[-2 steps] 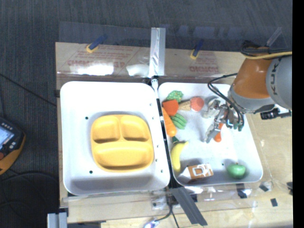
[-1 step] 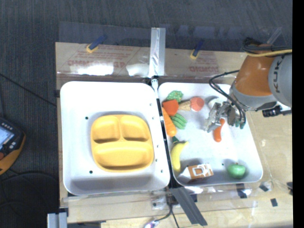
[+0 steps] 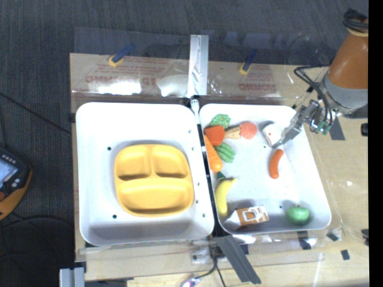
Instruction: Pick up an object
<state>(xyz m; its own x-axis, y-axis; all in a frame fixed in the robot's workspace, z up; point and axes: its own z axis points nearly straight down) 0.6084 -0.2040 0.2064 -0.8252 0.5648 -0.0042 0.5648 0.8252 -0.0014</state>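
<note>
From the camera view, looking down at a slant, the right bin (image 3: 320, 187) holds a scatter of toy food. A red-orange sausage (image 3: 274, 162) lies lengthwise near the middle, with bare white floor all round it. Along the bin's left wall sit a carrot (image 3: 213, 145), a green pea pod (image 3: 226, 152) and a leafy green piece (image 3: 220, 121); beside them lies a tan and red piece (image 3: 242, 130). A yellow banana (image 3: 222, 194) lies lower, a small orange carton (image 3: 252, 216) near the front wall, and a green apple (image 3: 298, 214) in the front right corner.

The tool (image 3: 288, 134) hangs over the bin's upper right part, just above the sausage's top end; whether it is gaping or closed cannot be told, and nothing visible hangs from it.

The left bin (image 3: 96, 124) carries a yellow divided tray (image 3: 154, 178), with wide white margin around it.
</note>
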